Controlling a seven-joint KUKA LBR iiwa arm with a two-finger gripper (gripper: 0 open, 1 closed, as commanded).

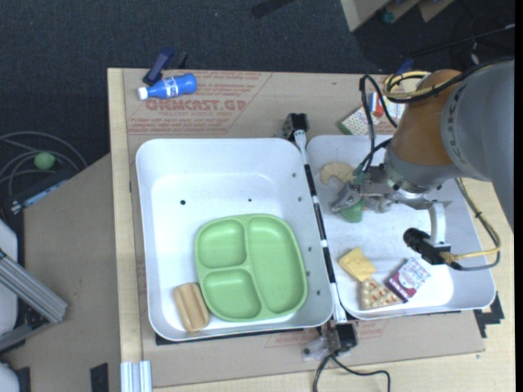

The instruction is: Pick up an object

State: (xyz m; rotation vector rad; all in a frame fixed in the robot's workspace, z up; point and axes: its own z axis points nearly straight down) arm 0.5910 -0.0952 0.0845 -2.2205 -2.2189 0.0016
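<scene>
**Gripper down at the green piece in the right bin**

Jaws first: you cannot tell from this slanted overhead view whether they are parted or closed, because the wrist of the arm (425, 137) covers most of the gripper (358, 199). What you can see is metal linkage hanging low over a small green object (352, 212), which lies near the left wall of the right bin (470, 296), about midway along it. Nothing is visibly held.

By my reading, you are at the grasp step, with the lift not yet done. The next move calls for a confirmed closure on the green piece, then a straight rise clear of the divider between the bins.

That green piece looks small, rounded and partly hidden under the tool, so its full shape is unclear. Just beyond it, toward the far left corner of the same bin, sits a pale beige item (335, 172). Toward the near edge lie a yellow wedge (356, 264), a waffle-patterned cracker (374, 292) and a dark red packet (408, 278). In the left bin (163, 178) rest a green divided plate (248, 266) and a tan bread-like block (191, 306).
</scene>
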